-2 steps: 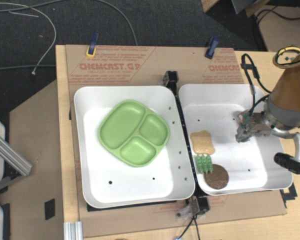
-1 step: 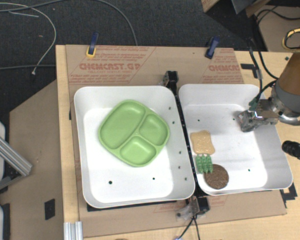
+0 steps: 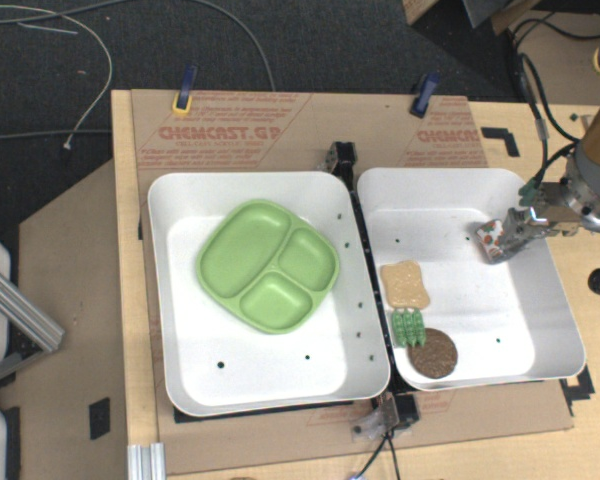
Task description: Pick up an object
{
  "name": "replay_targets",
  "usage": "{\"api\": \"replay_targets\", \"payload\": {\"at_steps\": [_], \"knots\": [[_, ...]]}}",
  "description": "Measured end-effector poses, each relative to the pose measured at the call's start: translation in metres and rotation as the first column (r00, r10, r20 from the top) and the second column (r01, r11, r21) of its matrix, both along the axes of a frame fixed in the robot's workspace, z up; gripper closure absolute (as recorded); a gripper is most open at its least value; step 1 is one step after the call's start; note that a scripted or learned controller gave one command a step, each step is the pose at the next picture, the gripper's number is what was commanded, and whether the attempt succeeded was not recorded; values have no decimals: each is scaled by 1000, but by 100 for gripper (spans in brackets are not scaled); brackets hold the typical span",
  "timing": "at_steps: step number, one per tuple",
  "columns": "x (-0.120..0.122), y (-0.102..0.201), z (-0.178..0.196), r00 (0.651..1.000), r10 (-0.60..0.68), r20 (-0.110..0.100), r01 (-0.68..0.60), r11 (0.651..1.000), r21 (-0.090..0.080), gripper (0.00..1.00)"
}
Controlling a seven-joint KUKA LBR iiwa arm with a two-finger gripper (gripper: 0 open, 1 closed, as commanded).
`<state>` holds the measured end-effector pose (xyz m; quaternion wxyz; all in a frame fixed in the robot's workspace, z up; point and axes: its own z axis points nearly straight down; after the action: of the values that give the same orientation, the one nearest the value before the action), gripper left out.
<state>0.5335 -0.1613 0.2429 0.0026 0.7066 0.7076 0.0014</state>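
Right bin [image 3: 540, 298]: red-white object [image 3: 491, 236] at fingers [image 3: 510, 230].

Red repeated print on the brown cardboard sheet [image 3: 310, 118] beneath the bins reads "CHEMCAST GP" at upper left; the matching print at upper right is partly legible.
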Motion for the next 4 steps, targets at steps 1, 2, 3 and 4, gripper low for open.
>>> {"api": "replay_targets", "payload": {"at_steps": [1, 2, 3, 4], "knots": [[1, 0, 38, 1000, 0, 0, 0, 1000, 0, 100], [13, 54, 36, 1000, 5, -4, -5, 1000, 4, 100], [21, 114, 29, 1000, 6, -8, -6, 1000, 5, 100], [24, 165, 10, 1000, 4, -11, -4, 1000, 5, 100]]}}
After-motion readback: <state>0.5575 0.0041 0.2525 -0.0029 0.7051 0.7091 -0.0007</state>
